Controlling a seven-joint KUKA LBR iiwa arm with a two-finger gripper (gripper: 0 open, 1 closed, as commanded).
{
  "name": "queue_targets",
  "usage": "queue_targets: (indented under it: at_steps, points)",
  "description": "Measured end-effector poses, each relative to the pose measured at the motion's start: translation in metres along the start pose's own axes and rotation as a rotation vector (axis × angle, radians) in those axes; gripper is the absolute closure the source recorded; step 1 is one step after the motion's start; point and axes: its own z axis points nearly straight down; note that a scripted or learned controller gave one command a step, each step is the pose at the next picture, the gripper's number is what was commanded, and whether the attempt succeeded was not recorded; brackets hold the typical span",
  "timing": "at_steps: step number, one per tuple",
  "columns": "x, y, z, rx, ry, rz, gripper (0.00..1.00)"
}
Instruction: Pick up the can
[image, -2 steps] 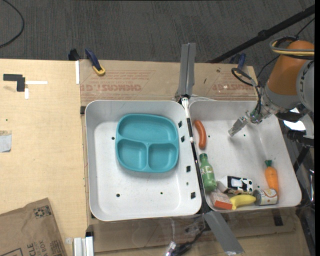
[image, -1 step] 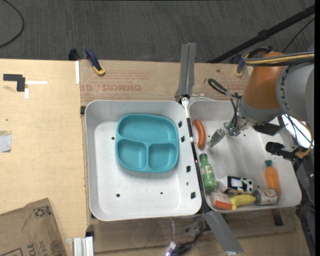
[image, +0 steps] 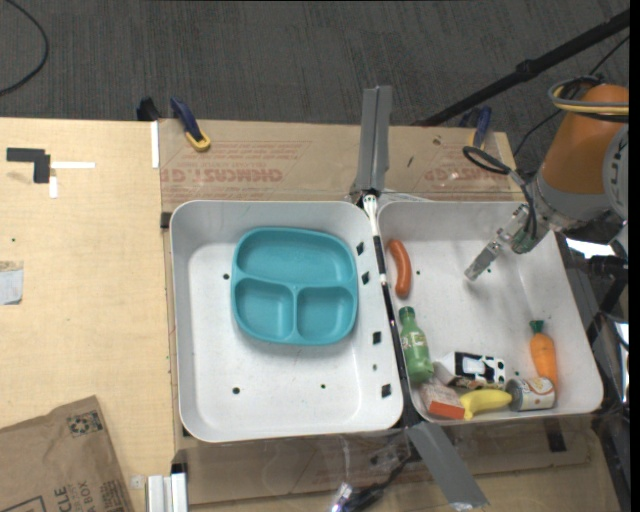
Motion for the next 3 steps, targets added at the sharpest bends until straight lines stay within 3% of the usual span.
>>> queue_targets:
  at_steps: [1,2,3]
  points:
    - [0.064,0.025,0.0,0.001,0.003,0.204,0.0]
    - [0.02,0.03,0.0,0.001,0.002,0.197,0.0]
    - [-0.021,-0.008,0.001,0.005,0.011,0.141,0.0]
